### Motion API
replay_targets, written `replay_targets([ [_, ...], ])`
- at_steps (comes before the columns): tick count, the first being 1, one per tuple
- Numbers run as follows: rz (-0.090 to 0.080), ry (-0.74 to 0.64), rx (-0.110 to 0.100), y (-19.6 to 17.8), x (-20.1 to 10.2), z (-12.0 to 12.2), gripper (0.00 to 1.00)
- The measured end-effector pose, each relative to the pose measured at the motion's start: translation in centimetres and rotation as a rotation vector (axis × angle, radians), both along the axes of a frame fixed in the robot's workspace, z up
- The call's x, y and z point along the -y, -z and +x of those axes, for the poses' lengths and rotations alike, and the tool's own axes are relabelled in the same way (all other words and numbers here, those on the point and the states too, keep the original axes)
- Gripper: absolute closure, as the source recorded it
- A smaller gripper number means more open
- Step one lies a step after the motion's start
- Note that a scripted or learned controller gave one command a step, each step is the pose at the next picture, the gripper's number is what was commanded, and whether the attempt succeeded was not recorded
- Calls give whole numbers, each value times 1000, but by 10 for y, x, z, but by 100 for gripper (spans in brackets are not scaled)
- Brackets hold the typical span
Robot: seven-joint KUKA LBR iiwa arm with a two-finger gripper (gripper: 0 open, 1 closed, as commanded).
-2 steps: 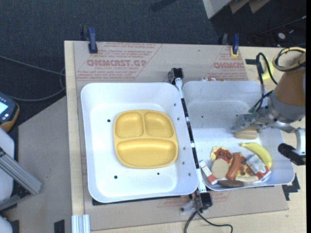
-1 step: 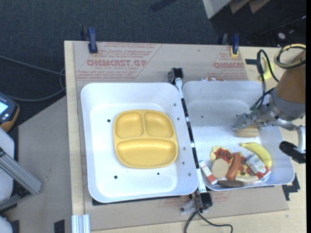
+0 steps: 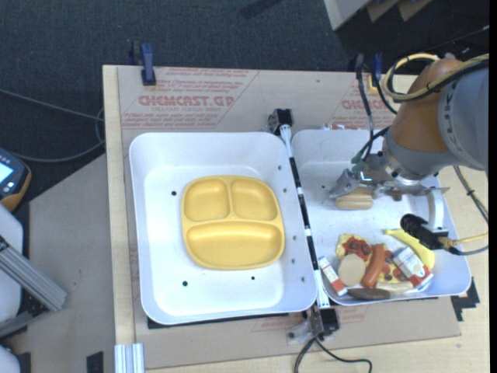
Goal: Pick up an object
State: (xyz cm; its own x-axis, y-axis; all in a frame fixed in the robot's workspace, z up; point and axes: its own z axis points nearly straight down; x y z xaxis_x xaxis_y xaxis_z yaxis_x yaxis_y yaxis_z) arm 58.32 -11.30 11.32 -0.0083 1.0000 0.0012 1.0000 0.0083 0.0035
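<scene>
The arm (image 3: pixel 446 115) is running off the right edge, so its upper part is going unseen, and its wrist is covering part of the right bin (image 3: pixel 318 150). The pile of toy food (image 3: pixel 380 266) is overlapping itself, leaving several pieces too small and jumbled to name. A dark device (image 3: pixel 9 179) is being cut by the left edge.

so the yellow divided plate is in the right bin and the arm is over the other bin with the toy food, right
Not quite. The camera view shows the yellow divided plate in the left bin, not the right. The rest stands: the arm's gripper is over the right bin, where the toy food lies.
</scene>
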Motion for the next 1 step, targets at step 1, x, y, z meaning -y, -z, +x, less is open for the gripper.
replay_targets([
  [1, 0, 2, 1, -75, -62, -26, 100],
])
